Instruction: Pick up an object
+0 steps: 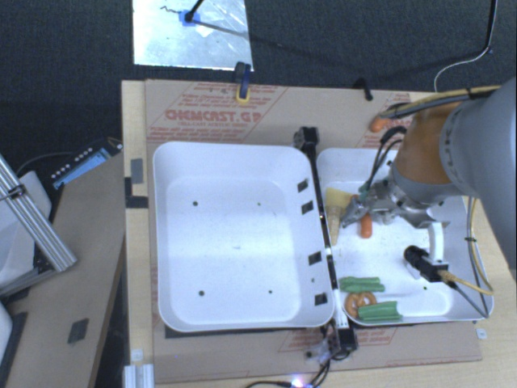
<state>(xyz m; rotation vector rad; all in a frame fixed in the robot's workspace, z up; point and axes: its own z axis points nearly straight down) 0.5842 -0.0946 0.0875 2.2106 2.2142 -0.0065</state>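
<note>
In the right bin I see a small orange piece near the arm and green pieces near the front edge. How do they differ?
Colour: the small orange piece is orange-red, the green pieces are green.
Shape: the orange piece is short and stubby; the green pieces are long and thin.
Place: the orange piece lies just under the pincer; the green pieces lie apart from it, near the front wall.
Both rest on the floor of the right bin.

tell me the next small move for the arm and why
Probably lower straight down a little. The gripper sits in the right bin just above a small orange piece, which lies on the bin floor rather than between the fingers, so nothing looks picked up yet.
</note>
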